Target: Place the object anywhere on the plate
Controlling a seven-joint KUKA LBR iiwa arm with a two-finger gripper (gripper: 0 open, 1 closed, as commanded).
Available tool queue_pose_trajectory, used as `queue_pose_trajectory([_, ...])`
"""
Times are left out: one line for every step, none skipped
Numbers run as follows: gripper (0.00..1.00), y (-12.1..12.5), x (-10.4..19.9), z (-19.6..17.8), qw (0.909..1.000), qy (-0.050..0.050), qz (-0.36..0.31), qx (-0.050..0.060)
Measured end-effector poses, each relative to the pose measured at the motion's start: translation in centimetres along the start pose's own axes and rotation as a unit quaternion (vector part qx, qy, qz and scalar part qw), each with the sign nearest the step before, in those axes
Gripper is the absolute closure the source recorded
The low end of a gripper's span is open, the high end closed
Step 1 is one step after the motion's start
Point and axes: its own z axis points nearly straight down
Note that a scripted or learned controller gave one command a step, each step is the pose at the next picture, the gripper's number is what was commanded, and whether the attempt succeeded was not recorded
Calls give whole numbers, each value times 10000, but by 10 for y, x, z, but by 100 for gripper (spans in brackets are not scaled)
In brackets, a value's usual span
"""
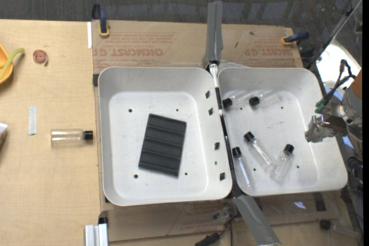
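Light, slick, breakable clear black-capped vials (258, 151) right of the ribbed black plate (163, 144); best pinched mid-barrel; gripper (318, 129) at right edge, state unclear.

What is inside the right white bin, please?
Inside the right bin lie five clear vials with black caps: two near the back, three toward the front. The hand hovers at its right rim. Whether anything lies beneath the hand cannot be seen.

Just one fixed cam up above the bench (46, 181), angled down a bit and far enough back to catch both the left bin (109, 141) and right bin (314, 178) plus the floor behind.
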Motion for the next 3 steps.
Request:
queue_pose_trajectory([100,66,71,-52,9848,-6,-1734,0])
queue_pose_trajectory([100,75,169,-172,9776,-8,-2104,2])
queue_pose_trajectory([100,16,242,-107,9623,-6,-2721,17])
